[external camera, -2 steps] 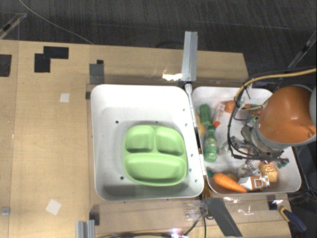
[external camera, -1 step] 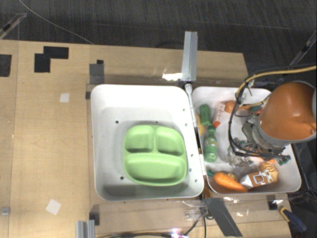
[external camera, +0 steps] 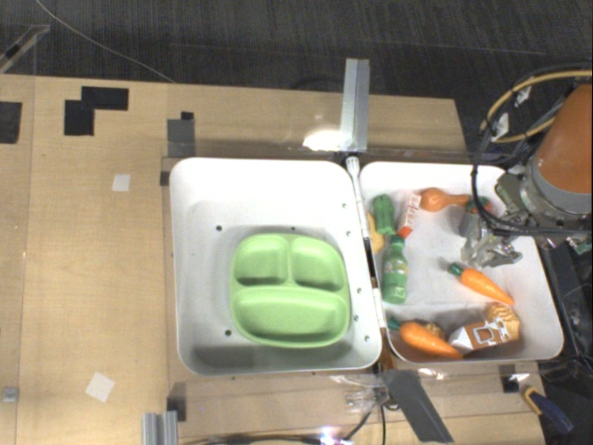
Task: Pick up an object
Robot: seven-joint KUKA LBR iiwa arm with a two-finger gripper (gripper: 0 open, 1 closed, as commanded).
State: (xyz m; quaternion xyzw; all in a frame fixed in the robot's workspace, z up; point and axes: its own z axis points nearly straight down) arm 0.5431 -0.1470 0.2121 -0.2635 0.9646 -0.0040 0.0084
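The right bin holds several toy foods. A carrot lies right of centre, a fatter orange carrot rests at the front, and a brown-and-white packet lies beside it. Two green bottles line the bin's left wall, with a small red-and-white packet and an orange piece at the back. My gripper hangs low over the right side of this bin, just above and behind the carrot. Nothing shows between its metal fingers.
The left bin carries a green divided tray at its centre. A metal post rises behind the divider between the bins. Cables loop near the arm at the upper right.
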